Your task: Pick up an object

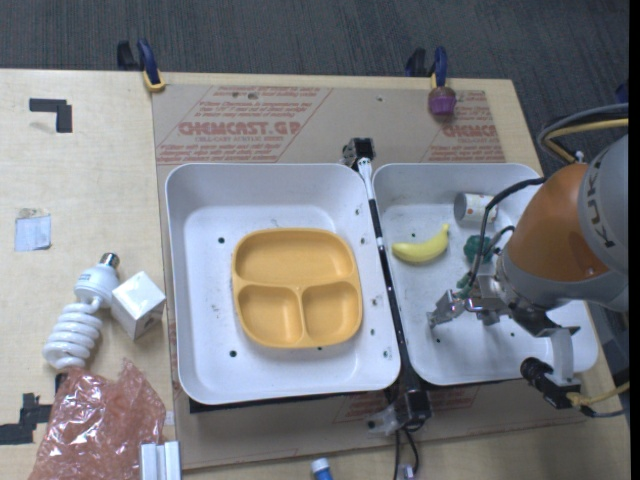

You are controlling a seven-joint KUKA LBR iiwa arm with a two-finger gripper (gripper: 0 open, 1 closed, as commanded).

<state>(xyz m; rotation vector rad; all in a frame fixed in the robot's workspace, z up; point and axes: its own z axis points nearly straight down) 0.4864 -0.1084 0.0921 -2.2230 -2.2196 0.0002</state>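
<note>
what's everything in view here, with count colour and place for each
bins: 2, white, side by side on the bench
divided plate: 1, yellow, in the left bin
banana: 1, yellow, upper part of the right bin
small cup: 1, white, on its side near the right bin's top edge
light bulb: 1, white spiral, on the bench left of the bins
small box: 1, white, beside the bulb
plastic wrap: 1, pinkish, bottom left
clamps: 2, blue, top edge of the board
arm: 1, grey and orange, over the right bin
gripper: 1, metal, low in the right bin
</note>
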